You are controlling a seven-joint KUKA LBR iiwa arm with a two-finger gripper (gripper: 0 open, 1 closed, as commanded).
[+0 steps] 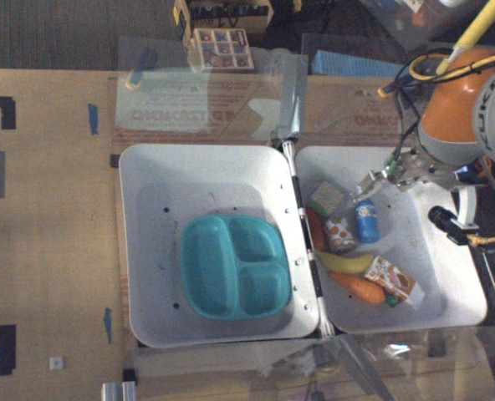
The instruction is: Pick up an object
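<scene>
Gripper (380, 180) low over right bin (456, 307), finger state unreadable, can't tell; blue can (366, 221) sits just below its tip, contact unclear. Near the can: patterned cup (341, 235), grey block (327, 199), banana (345, 263), carrot (360, 289), small carton (393, 277), print too blurred to read. Left bin (147, 182) holds teal divided plate (233, 266); faint unreadable lettering on clear sheet (189, 98) behind.

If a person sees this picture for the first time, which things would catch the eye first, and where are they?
The teal divided plate likely draws the eye first, lying alone in the left bin. Next comes the colourful cluster in the right bin: a banana, a carrot, a blue can and a small carton. At the right edge, the arm's orange band hangs above that bin.
</scene>
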